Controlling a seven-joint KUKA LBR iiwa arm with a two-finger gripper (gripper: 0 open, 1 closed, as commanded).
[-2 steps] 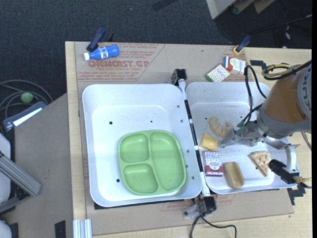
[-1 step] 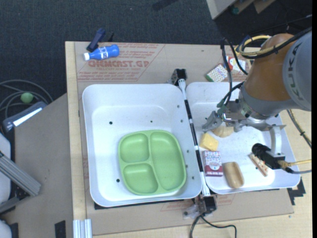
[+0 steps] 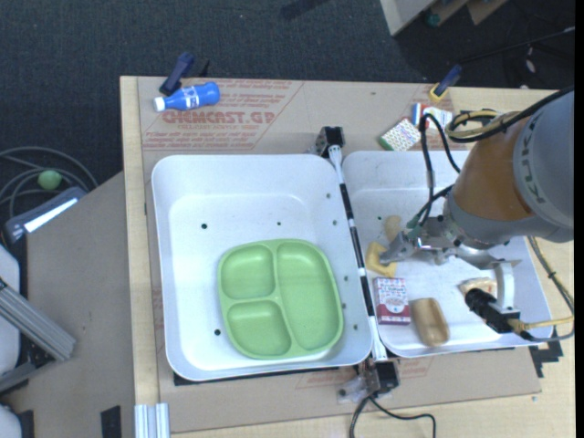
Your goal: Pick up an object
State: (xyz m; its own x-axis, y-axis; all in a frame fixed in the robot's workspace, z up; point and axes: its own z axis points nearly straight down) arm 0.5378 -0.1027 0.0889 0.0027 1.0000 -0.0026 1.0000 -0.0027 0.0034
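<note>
Item under pick: a small yellow item lies in the right bin, against its left wall and about midway along.

The gripper sits low in the bin, just beside the item on its right. Contact between them cannot be confirmed. Whether the jaws are spread or pressed together cannot be told from this angle. The arm reaches in from the right and bends over the bin, with the wrist turned down and leftward.

The item is dull yellow and blunt, with no markings discernible.

Toward the front of the bin lie a red-and-white carton, its print too small to read, and a brown bread-like roll beside it. A pale beige piece lies just behind the gripper.

The left bin holds a green three-compartment plate.

Red print on the bench reads "CHEMCAST GP". A blue-and-white bottle lies on it.
</note>
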